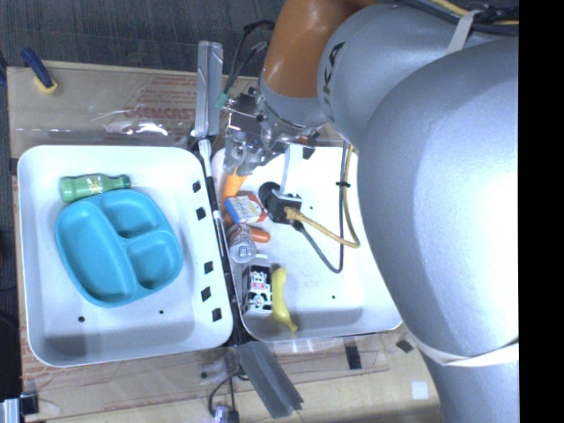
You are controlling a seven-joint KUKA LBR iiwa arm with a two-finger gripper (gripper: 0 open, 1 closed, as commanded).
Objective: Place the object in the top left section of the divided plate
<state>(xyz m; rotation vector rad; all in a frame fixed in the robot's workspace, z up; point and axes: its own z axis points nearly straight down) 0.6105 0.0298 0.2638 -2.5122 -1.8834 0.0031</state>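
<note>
- Blue plate (116, 245) in left bin (35, 324), unfilled.
- Still picking: gripper (242, 161) over right-bin clutter (245, 218); fingers' state impossible to tell.
- Next: secure one item, carry leftward.

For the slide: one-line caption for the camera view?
KUKA arm's gripper hovers over the cluttered right bin; blue divided plate and green bottle sit in the left bin.

The divided plate (117, 247) looks like smooth, matt turquoise plastic. Both white bins (53, 324) appear to be smooth plastic with a faint sheen. The green bottle (93, 185) is glossy. The banana (281, 300) has a dull yellow skin. The arm (423, 139) shows smooth grey casing and a satin orange band (304, 33).
</note>
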